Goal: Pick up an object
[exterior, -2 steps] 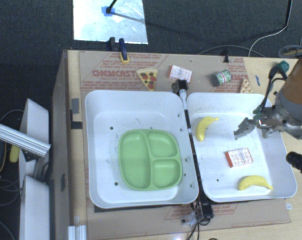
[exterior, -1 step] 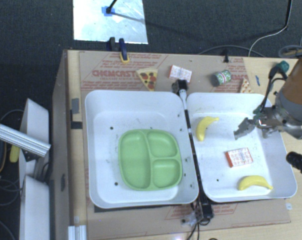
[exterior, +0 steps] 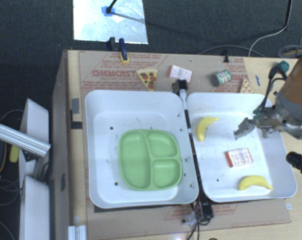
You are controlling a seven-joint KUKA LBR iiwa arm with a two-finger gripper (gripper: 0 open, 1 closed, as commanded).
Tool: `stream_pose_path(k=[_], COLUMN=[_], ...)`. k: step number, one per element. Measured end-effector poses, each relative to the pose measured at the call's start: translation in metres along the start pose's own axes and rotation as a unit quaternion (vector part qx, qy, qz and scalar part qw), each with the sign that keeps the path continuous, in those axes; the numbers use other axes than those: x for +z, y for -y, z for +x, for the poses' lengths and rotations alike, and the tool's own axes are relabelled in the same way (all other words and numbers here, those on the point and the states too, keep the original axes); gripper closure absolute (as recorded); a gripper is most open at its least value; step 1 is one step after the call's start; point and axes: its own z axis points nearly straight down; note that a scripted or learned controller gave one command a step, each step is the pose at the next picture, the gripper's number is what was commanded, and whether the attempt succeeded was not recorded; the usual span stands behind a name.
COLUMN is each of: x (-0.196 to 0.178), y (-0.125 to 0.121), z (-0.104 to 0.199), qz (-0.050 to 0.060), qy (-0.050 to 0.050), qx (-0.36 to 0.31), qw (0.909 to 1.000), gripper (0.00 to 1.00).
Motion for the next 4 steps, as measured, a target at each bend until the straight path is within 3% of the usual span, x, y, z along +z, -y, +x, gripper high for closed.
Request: stream_pose_path(k=[1, 2, 3, 4], x=[0.000, 0.044, 0.140, 0.128], y=[0.000, -0.005, -0.013, -0.015], z=[0.000, -0.006, -0.007, -0.009], qz=[0.000, 0.001, -0.004, -0.008], qy=[0.000, 0.000, 0.001, 0.003], qx=[0.000, 0.001, 0.000, 0.001], qw=[1.0000, 1.0000, 1.0000, 1.0000], gripper=[0.00, 0.00, 0.00, 1.00])
